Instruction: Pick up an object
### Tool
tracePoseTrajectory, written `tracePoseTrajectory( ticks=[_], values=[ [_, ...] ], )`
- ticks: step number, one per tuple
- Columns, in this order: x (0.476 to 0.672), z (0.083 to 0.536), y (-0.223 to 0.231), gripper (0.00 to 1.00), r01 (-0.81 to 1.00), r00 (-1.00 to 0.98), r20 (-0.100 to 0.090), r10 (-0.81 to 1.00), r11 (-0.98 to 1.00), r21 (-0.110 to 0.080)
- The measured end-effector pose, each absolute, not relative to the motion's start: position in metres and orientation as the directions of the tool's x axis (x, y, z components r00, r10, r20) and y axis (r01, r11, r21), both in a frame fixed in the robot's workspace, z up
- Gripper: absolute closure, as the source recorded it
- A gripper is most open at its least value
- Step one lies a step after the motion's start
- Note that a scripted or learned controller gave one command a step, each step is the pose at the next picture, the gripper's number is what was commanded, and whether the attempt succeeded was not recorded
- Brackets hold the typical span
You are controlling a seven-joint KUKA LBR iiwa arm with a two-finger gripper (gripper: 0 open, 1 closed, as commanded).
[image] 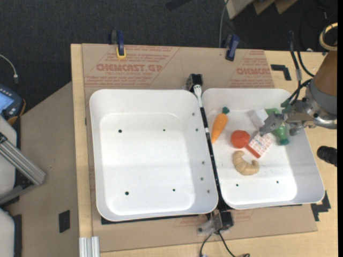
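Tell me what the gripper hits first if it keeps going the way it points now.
Likely the red-and-white packet: the gripper points down-left right above it, in the right bin. The tomato lies just beyond. Height above the packet is unclear.

Two bins — one carrot, tomato, croissant (each single).

arm is mostly grey with an orange-tan band up top, plus a metal-looking hand past the right bin edge
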State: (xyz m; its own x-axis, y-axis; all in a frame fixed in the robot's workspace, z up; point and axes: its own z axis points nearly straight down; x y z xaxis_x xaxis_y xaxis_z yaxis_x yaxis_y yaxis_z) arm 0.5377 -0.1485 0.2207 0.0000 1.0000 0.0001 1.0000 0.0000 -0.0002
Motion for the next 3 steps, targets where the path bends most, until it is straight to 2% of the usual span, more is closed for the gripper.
tracePoseTrajectory(
  ticks=[1,2,3],
  values=[
    [0.499,0.160,-0.229,0.00,1.000,0.009,0.000,1.000,-0.009,-0.008],
    [0.480,0.083,-0.219,0.00,1.000,-0.004,0.010,1.000,0.004,-0.001],
    [0.480,0.095,-0.222,1.00,1.000,-0.001,0.002,1.000,0.001,0.001]
  ],
)
